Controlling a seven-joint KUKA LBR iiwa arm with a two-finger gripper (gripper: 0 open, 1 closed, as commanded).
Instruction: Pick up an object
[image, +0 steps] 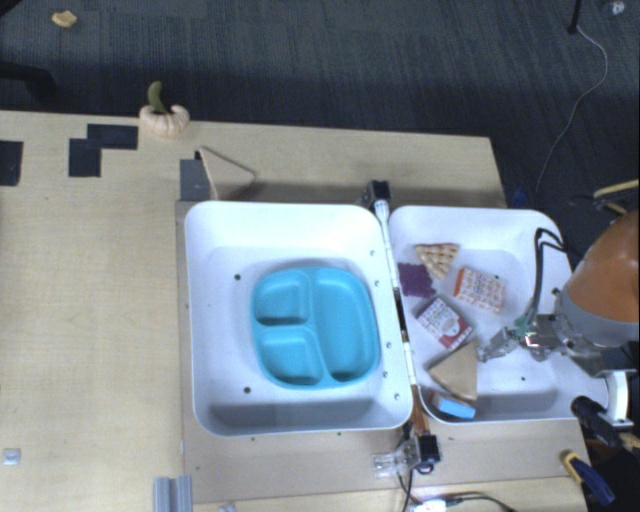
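Note:
The right bin (520, 232) holds several small items. At its back lies a tan waffle-like piece (437, 258), with a purple item (414, 280) next to it. An orange and white packet (480, 288) and a red and white packet (443, 320) lie in the middle. Toward the front sit a tan wedge (455, 372) and a blue item (456, 408). My gripper (500, 344) hangs low over the bin's right half, just right of the red and white packet and above the tan wedge. I see nothing held in it.
The left bin (215, 300) holds a blue divided plate (315, 325). The arm's orange band (610, 280) and grey wrist cover the right bin's right rim. A black cable (540, 260) loops beside the wrist. A small gourd-like object (163, 118) lies at the bench's far edge.

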